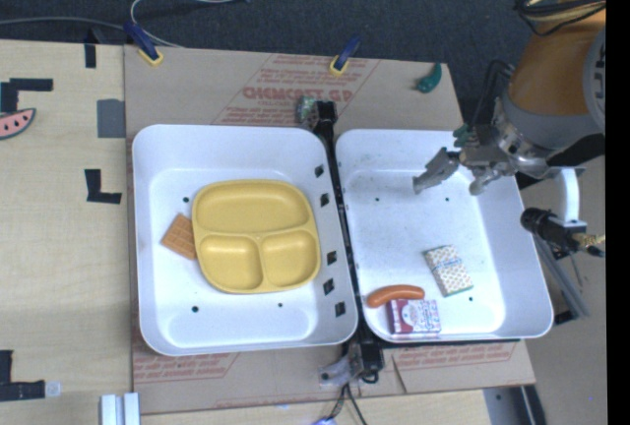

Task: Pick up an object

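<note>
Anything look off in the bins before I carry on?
One oddity: in the left bin, a tan cracker-like piece sits partly tucked beneath the yellow divided plate. The right bin's items lie loose but intact.

Tool (455, 177) open-fingered, slanting down-left

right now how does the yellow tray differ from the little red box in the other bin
The yellow tray is far larger, filling much of the left bin; the red box is small and sits at the near edge of the right bin. The tray is plain yellow with three compartments, while the box is red with white print. The tray partly covers a tan cracker; the box lies just below a sausage. Both lie flat on a bin floor.
</note>
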You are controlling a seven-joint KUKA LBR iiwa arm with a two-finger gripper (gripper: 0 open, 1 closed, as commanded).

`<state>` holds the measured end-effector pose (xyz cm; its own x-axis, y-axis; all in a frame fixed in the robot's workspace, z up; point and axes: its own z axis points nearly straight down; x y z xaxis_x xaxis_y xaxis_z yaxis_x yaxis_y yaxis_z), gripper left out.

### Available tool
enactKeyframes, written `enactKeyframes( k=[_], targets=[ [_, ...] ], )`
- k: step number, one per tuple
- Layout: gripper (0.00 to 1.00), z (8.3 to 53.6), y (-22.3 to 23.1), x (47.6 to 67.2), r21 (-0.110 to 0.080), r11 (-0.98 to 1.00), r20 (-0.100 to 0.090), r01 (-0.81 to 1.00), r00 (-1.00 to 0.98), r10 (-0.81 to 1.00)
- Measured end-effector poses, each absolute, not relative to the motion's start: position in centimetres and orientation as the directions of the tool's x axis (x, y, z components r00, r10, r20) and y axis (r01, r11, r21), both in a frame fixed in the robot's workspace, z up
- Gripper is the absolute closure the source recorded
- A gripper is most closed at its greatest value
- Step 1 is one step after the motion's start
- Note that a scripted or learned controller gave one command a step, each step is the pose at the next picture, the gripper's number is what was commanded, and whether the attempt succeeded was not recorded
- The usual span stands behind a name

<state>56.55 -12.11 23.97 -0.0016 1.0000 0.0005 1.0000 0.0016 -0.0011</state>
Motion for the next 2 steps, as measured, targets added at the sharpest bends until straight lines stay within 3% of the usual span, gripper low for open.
enactKeyframes(
  k=[1, 2],
  targets=[
    [0.00, 9.3, -14.5, 56.9, -0.002, 0.000, 0.001, 1.000, 0.000, 1.000],
    [0.00, 8.7, -14.2, 52.0, 0.006, 0.001, -0.002, 1.000, -0.001, 1.000]
  ],
)
